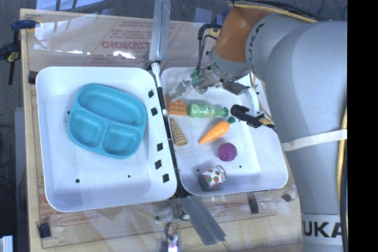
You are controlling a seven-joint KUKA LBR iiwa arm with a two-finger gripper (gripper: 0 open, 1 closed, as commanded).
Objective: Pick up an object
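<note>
Plainly, in the camera view the gripper point(190, 83) hangs low over the far left corner of the right bin point(267, 169), reaching in under the grey arm; I cannot tell whether the jaws are apart or together, and nothing shows between them. The nearest things are an orange ridged piece point(176, 107) against the bin's left wall and a green bottle point(207, 110) lying on its side just beside it. The bottle looks the likelier target: a slim, smooth, rounded body, paler at one end, with its long axis running across the bin. To take it well, I judge the jaws should straddle its narrow width at mid-body, square to the long axis, and come straight down so it does not roll away. A carrot point(214, 131) lies just below the bottle, and a cone point(179, 133) below the orange piece, so the descent needs to stay clear of both. A purple ball point(227, 152) and a small can point(214, 177) sit nearer the front. The left bin point(59, 180) on the worktop point(77, 32) holds a blue divided plate point(107, 120)
</note>
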